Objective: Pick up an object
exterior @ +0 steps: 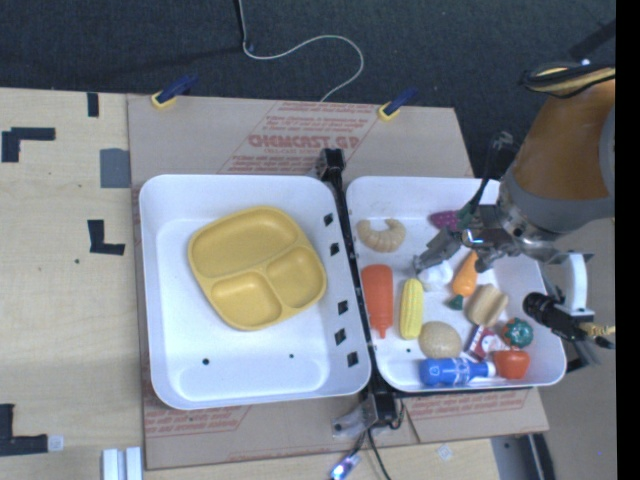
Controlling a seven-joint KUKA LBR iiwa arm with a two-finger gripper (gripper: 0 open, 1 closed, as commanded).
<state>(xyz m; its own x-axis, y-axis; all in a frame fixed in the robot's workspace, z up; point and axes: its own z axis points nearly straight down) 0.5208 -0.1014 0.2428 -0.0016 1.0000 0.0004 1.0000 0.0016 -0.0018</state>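
- My gripper (447, 251) hung over the right bin (400, 190), at its middle right, with my grey arm (560, 158) and its orange band reaching in from the right edge.
- Whether my gripper was spread or closed I could not tell (the dark metal there blurred together), and I saw nothing clearly held in it.
- Just beside the gripper on the right lay a small orange carrot-like piece (464, 273), tilted, and a purple piece (444, 218) sat just above.
- Below the gripper a small white piece (432, 277) rested near a yellow corn cob (411, 308), which lay upright beside a long orange carrot (377, 299).
- A pale croissant (381, 233) lay toward the bin's upper left, apart from the gripper.
- Along the lower part of the bin sat a tan potato-like lump (439, 339), a brown bread-like piece (486, 304), a blue bottle (452, 371) on its side, a red tomato-like piece (511, 364) and a green ball (518, 332), all crowded close.
- The left bin (170, 268) held a yellow divided plate (257, 266), turned at a slant, well apart from my gripper.
- Both bins stood on a cardboard sheet (290, 138) over the bench (60, 268), and a thin white cable (300, 48) curled on the dark floor above.
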